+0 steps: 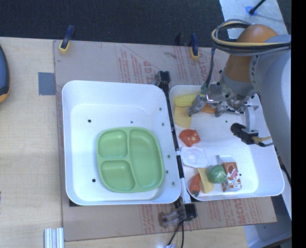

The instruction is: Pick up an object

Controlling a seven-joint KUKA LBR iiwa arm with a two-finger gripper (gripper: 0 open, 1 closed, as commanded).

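**Arm low over the far right bin**

Left bin (75, 138) holds a green tray (129, 159). Right, a small red toy (189, 137), likely light and stiff; pinch its sides. End effector (214, 106) above it: spread unclear.

You're seeing open floor mid right bin (256, 154); toys crowding its near edge, arm (240, 66) blocking far end; green tray (130, 159) filling left bin (85, 118).
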